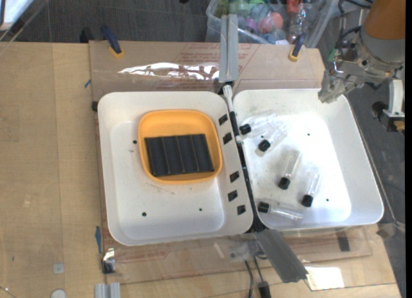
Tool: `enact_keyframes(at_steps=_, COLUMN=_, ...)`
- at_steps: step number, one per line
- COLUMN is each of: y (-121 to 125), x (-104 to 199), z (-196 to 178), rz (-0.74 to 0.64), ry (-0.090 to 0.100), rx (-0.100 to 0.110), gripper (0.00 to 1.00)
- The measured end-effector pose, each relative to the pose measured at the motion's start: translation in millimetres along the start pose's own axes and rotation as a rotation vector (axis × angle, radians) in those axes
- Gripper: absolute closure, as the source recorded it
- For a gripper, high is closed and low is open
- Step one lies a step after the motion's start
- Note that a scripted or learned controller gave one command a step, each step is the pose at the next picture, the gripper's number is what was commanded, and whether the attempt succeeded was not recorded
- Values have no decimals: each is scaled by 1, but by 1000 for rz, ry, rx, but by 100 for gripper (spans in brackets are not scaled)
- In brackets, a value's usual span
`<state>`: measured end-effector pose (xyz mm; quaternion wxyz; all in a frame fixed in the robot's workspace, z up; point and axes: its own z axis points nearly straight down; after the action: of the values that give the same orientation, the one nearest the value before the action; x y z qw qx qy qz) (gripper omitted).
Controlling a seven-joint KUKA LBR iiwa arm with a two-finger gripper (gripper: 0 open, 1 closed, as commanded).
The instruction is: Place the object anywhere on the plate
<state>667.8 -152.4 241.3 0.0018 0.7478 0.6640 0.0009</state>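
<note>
The tool (332, 91) is seen above the right bin's (360, 161) far corner; its grip state cannot be told. Clear vials (288, 168) lie scattered in that bin. An orange plate (180, 121) is seated in the left bin (122, 161).

five vials (288, 168), one plate (179, 145), two bins (122, 219)

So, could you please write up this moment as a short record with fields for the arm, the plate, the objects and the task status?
arm: reaches in from the right; gripper over the far right corner of the right bin
plate: orange plate with a dark ribbed insert, in the left bin
objects: several clear vials with black caps lying scattered in the right bin
divider: strip between the bins
task status: no vial on the plate yet
</note>
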Motion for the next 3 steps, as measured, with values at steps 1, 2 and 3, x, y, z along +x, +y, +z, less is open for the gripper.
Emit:
enact_keyframes(at_steps=1, y=0, x=1, z=-27, rz=-262, ry=0, rx=-2, gripper=100)
enact_keyframes(at_steps=2, y=2, x=-15, z=-40, rz=-515, ry=0, rx=-2, gripper=100)
enact_keyframes(at_steps=3, y=4, x=-31, z=-49, rz=-818, ry=-1, rx=-4, gripper=100)
